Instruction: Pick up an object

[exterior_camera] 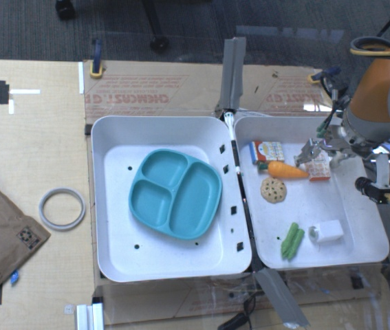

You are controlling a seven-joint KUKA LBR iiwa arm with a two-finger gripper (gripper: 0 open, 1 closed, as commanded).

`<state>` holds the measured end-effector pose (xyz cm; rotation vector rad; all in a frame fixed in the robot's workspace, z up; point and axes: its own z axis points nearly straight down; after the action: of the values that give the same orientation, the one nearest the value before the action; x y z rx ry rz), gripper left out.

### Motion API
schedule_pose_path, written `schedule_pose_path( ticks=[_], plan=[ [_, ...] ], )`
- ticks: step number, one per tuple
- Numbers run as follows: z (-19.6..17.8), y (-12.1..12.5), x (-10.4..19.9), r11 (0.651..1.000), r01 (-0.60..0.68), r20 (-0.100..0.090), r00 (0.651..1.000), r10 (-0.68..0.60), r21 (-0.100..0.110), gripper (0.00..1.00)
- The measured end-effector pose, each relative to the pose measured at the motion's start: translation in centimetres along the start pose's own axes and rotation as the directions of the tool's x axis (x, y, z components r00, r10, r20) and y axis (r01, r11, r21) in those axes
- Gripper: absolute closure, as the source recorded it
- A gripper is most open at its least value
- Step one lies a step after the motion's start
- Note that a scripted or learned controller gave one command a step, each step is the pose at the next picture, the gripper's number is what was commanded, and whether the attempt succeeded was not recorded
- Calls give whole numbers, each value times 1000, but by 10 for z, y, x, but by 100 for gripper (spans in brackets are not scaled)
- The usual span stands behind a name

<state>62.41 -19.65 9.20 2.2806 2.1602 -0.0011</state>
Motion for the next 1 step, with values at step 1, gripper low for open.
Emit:
schedule_pose_path(
  ticks=[1],
  plan=[
    [-9,0,-1,1000,-3,1,1000,3,-1,100]
  ],
)
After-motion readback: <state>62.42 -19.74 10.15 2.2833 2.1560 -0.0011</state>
